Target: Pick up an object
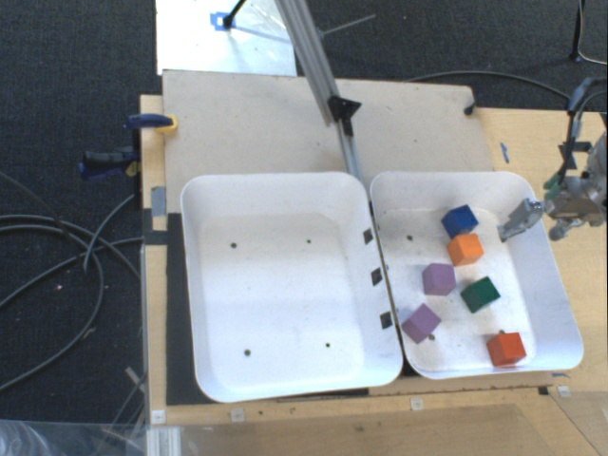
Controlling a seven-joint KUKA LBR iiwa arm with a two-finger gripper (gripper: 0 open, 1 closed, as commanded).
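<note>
Gripper [528, 218]: I'm seeing it hanging over the right bin's [560, 302] right rim; I cannot tell its finger state.
Blue cube [459, 220]: sitting nearest, just left of the gripper.
Orange cube [465, 250]: touching the blue one's lower side.
Others: I'm watching two purple cubes [438, 278], a green cube [481, 294] and a red cube [506, 348].

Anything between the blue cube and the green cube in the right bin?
Yes. In the camera view the orange cube sits roughly on the line from the blue cube down to the green cube, just below the blue one.
</note>
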